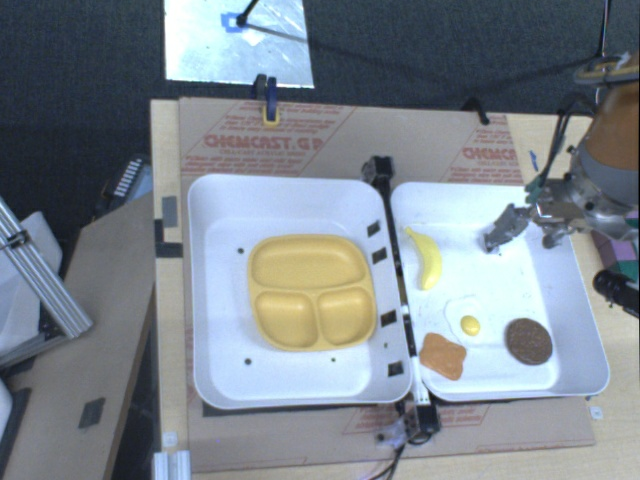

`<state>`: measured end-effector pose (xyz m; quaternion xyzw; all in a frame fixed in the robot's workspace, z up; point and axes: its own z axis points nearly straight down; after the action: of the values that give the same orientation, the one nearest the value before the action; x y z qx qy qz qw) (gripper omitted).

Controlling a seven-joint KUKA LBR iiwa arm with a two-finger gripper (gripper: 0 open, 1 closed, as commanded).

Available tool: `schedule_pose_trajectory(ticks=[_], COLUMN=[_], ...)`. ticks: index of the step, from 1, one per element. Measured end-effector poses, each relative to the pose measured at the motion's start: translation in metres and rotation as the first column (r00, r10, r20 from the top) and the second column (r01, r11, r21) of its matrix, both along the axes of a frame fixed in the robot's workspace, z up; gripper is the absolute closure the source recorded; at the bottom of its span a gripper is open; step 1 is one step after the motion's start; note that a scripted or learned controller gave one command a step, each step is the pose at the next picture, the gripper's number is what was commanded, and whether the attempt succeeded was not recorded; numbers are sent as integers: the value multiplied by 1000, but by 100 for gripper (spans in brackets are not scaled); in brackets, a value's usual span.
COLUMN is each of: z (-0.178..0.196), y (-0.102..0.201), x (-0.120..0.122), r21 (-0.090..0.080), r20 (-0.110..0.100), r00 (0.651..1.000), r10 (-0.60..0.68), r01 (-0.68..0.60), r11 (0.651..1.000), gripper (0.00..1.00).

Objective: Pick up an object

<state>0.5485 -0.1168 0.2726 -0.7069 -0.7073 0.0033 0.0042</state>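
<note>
Approach step, by my judgement — nothing is grasped. The grey two-finger gripper (497,236) hangs over the right white bin (585,313), its finger spread unclear. Nearest candidate: the yellow plastic banana (427,258) toward the bin's left side — the next move calls for a leftward reach and descent.

**Bins, tray and bench surroundings**

Two shallow white bins sit side by side on a counter (165,148) covered by a brown cardboard sheet (300,138) printed in red. The left bin (215,208) holds a yellow compartment tray (305,290) with one wide section above two smaller ones. The right bin (585,358) touches it along a black divider (392,268). A yellow-and-blue clamp (268,103) grips the cardboard's far edge, beside a shiny metal plate (240,28) on dark carpet (70,68).
</note>
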Motion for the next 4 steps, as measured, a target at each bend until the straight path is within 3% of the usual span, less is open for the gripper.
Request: schedule_pose_trajectory(ticks=[1,2,4], z=[7,-53,-134], y=[0,-1,2], x=[2,9,10], r21=[-2,-1,-1], r20=[12,10,12], r00=[1000,1000,1000], r10=[3,1,0], r01=[-3,-1,0], r11=[1000,1000,1000], gripper=[0,0,0])
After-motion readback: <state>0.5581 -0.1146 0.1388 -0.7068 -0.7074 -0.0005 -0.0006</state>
